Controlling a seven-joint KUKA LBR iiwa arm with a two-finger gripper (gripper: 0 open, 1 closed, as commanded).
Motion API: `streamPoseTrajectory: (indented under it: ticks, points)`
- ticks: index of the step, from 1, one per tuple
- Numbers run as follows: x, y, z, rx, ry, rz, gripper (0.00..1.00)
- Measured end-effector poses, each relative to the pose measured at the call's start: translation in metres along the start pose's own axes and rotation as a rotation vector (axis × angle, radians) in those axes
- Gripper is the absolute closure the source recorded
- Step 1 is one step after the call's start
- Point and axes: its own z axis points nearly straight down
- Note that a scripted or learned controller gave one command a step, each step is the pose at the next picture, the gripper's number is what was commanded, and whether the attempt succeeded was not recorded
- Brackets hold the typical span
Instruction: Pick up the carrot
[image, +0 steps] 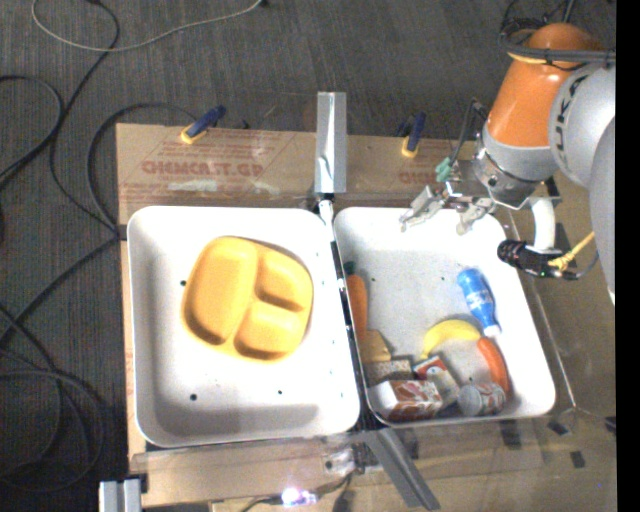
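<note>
Jaws stand apart, nothing between them. Gripper (447, 207) hangs above the far rim of the right bin (540, 385), near its back edge, fingertips pointing down and toward the camera's left. Orange band of the arm (535, 85) sits just behind and above it, arm body running off to the right.

Directly under and ahead of the jaws: bare white bin floor. Below and to the right of them, a blue bottle (478, 296) lying on its side. Further toward the near wall, a yellow banana (447, 333), and past it a crowd of packets and cans against the near edge; details too jumbled to name.

Carrot (356, 302): orange, long, lying along the wall of the right bin that borders the other bin, its length running roughly parallel to that wall. From the jaws it is well apart, off to the camera's left and nearer the camera. A brown item touches or nearly touches its near end; cannot tell which.

Step in hand, as judged: approach, not yet a grasp. To do it well, travel across and forward over the carrot's middle, turn the jaws to straddle its width, and descend with one finger clear of the wall. The tight wall gap is the likely spoiler.

Beyond, the left bin (160, 400) holds a yellow divided tray (250, 298).
</note>
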Motion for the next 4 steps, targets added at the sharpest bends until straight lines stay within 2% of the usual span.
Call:
streamPoseTrajectory:
  ticks: [1,2,3,4]
  points:
    - [0.021,-0.088,0.121,0.003,0.001,0.26,0.0]
    - [-0.027,-0.153,0.093,0.002,0.001,0.161,0.0]
    - [-0.092,-0.162,0.093,0.001,0.002,0.186,0.0]
    - [-0.082,-0.152,0.123,-0.023,0.008,0.39,0.0]
